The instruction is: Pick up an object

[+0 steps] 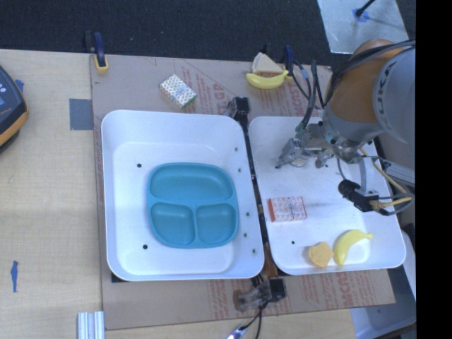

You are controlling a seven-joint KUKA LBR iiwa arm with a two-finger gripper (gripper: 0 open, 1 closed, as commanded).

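Note:
In the right bin (pixel 395 260) lie three objects. A small pink patterned box (pixel 287 209) rests near the bin's left wall, and a yellow banana (pixel 351 244) and an orange-yellow chunk (pixel 319 254) sit side by side near the front edge. My gripper (pixel 301 158) hangs over the back part of this bin, above bare white floor and well behind the pink box. It is open, with nothing between its fingers. The grey arm with its orange band (pixel 360 83) reaches in from the right.
The left bin (pixel 116 189) holds a blue divided plate (pixel 191 205). Behind the bins on the cardboard lie a small patterned box (pixel 177 90) and a yellow toy (pixel 267 78). A black cable connector (pixel 357 195) hangs by the arm. A dark device (pixel 8 108) sits at far left.

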